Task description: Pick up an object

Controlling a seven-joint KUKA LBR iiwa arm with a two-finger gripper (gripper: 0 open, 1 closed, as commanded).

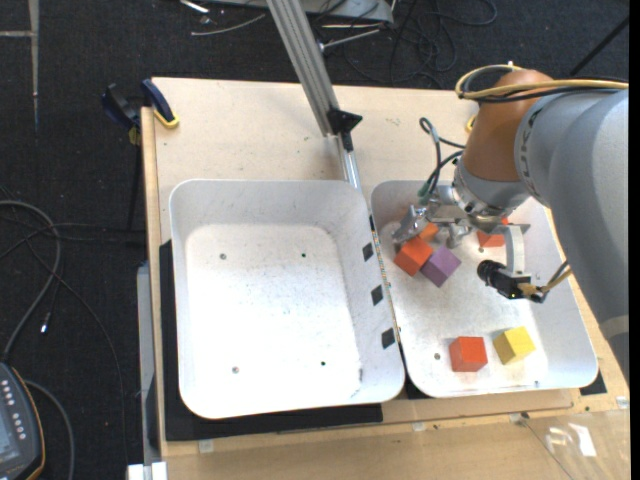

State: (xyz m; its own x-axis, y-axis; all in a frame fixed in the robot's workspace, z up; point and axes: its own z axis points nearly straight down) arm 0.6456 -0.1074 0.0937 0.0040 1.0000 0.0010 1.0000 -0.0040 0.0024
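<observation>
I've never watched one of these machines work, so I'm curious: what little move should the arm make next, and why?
Probably a short drop straight down, then close. The hand sits low in the right white bin, right over the orange block and the purple cube, which touch each other. Nothing is clearly between its fingers yet, so lowering onto one block seems the sensible step.

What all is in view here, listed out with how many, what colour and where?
Orange blocks: 2 plainly seen; one under the gripper at the right bin's upper left, one near its front edge.
Purple block: 1, touching the upper orange one.
Yellow block: 1, right bin, front right.
Orange-red bit: 1, partly hidden beneath the arm.
Bins: 2, white, left bin, right bin.
Clamp: 1, blue and yellow, bench's far left corner.
Arm: 1, grey with orange band.
Gripper: 1, over the blocks.
</observation>
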